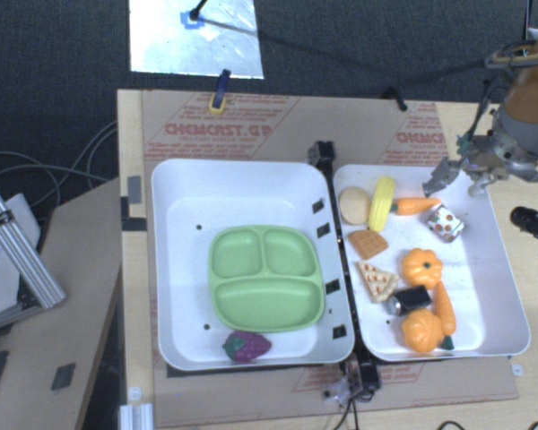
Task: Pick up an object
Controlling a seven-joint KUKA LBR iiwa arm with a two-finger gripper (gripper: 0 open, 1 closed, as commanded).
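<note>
My gripper (457,183) hangs over the far right corner of the right bin (502,267), its two fingers spread open with nothing between them. Just below it lie a small carrot (415,206) and a white-and-red patterned block (446,223). Further left in that bin are a yellow corn cob (382,202), a tan bun (354,206) and a square cracker (368,243). Toward the front sit a waffle wedge (377,280), an orange pumpkin (421,265), a black can (408,300), a long carrot (443,303) and an orange fruit (423,330).
The left bin (184,204) holds a green divided plate (267,276) and purple grapes (247,346) at its front wall. A black divider (334,240) runs between the bins. A shiny metal sheet (195,25) lies beyond the bench.
</note>
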